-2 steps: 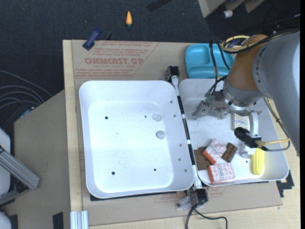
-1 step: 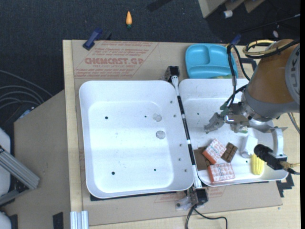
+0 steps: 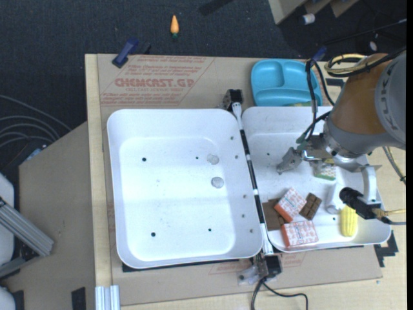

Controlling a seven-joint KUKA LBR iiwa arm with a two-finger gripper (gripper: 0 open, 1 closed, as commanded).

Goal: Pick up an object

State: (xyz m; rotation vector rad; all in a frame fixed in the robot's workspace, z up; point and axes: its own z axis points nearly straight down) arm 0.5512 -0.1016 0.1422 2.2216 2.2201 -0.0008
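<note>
reaching in: the grey arm (image 3: 374, 108) enters from the right, its orange band just above the wrist, over the right bin (image 3: 271, 124)
gripper: the gripper (image 3: 288, 162) hangs over the middle of the right bin, pointing left and down; whether it is apart or together cannot be told from this slant, and nothing shows between its tips
left bin: the left bin (image 3: 129, 131) carries two small grey round things (image 3: 215, 171) near its right side
objects to pick: all lie in the near part of the right bin, below the gripper and apart from it
red-and-white packet: a checked packet (image 3: 290, 203) beside a dark brown bar (image 3: 311, 206)
second packet: a larger red-and-white box (image 3: 299, 233) at the near rim
yellow piece: a yellow corn-like piece (image 3: 348, 221) at the near right, beside a black part of the arm's fitting
blue tray: a light blue tray (image 3: 284, 82) stands behind the right bin on the bench (image 3: 161, 82)
floor: a small orange object (image 3: 174, 24) lies on the dark carpet
</note>
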